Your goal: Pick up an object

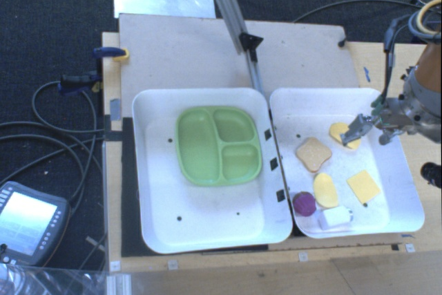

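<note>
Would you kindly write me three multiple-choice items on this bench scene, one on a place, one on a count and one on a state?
1. Where does the green tray lie?
A. left bin
B. right bin
C. on the floor

2. How many compartments does the green tray have?
A. two
B. three
C. five

3. Where is the gripper?
A. over the left bin
B. over the right bin, at a yellow piece
C. outside both bins

Answers: 1 A, it sits inside the left bin. 2 B, one long and two smaller wells show. 3 B, it is above the yellow piece in the right bin.
</note>
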